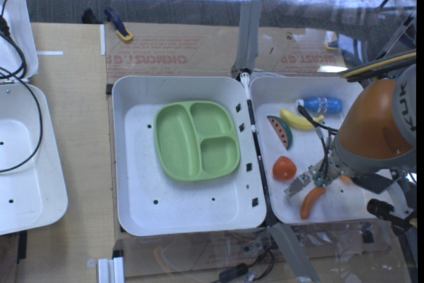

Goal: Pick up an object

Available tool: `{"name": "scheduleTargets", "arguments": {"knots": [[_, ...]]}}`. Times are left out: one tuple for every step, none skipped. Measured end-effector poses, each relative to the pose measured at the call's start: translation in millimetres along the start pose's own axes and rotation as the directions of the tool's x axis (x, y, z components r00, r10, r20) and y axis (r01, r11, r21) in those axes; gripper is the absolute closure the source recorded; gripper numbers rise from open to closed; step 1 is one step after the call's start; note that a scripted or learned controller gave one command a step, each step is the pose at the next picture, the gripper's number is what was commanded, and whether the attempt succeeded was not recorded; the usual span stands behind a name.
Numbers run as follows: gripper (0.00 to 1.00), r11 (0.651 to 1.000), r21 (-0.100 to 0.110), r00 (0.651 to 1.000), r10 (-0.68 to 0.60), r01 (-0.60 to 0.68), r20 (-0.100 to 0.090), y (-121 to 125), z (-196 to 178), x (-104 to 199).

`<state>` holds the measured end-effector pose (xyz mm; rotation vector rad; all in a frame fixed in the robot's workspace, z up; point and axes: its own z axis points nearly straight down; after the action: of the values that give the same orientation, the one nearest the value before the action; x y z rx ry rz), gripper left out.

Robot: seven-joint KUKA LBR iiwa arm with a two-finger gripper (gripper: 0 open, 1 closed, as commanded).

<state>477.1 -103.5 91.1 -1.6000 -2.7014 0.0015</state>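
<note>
Gripper [299, 183] low in the right bin [281, 209] – can't tell if anything's held – w/ the carrot [311, 201] just beside it toward the bin's near wall, long axis slanting toward the arm, tomato [284, 168] just off its tip.

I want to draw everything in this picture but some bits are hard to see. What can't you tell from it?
1. Whether the gripper is touching the carrot: too small and blurry in the camera view.
2. The part of the right bin under the arm's orange band: covered.
3. The label on the blue bottle: too small to read.
4. The far side of the banana: partly crossed by a dark cable.
</note>
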Motion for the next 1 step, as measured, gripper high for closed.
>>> {"name": "scheduleTargets", "arguments": {"knots": [[0.00,0.998,-0.001,0.998,0.069,-0.069,0.002,18.1,0.0,-6.2]]}}
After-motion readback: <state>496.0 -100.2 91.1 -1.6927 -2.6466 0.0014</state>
